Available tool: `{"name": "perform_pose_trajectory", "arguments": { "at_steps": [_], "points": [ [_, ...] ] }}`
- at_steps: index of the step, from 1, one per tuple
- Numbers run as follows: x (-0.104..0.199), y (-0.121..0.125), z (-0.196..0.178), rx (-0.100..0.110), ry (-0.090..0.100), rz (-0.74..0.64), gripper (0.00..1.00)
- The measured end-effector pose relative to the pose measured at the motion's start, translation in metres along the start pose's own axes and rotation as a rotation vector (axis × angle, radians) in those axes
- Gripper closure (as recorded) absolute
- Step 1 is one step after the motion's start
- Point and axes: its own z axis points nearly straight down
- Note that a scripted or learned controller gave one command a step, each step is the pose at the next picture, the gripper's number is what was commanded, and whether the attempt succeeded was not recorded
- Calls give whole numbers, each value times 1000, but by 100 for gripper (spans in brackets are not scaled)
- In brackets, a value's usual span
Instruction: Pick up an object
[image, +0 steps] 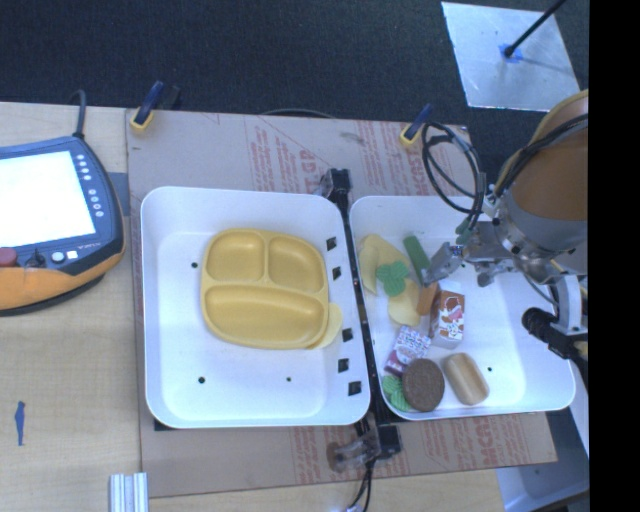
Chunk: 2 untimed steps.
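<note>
Camera view: tool (440, 262) hangs over the right bin (520, 395), above the green stick (416, 256); whether it grips anything, I cannot tell. Yellow divided plate (266, 288) fills the left bin (170, 300).

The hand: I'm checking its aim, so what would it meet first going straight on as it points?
Probably the green stick just ahead of the hand, pointing left and down; depth is unclear from above.

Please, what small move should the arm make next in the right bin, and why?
Probably lower the gripper a little onto the green stick. It sits right beside that piece, nothing is seen between its fingers, and the other toys lie further down the bin.
</note>
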Motion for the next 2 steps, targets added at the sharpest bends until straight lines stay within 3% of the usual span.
{"name": "perform_pose_trajectory", "arguments": {
  "at_steps": [1, 2],
  "points": [
    [-29, 19, 93, -11, -4, 1, 0],
    [-33, 20, 102, -10, 1, 0, 0]
  ]
}}
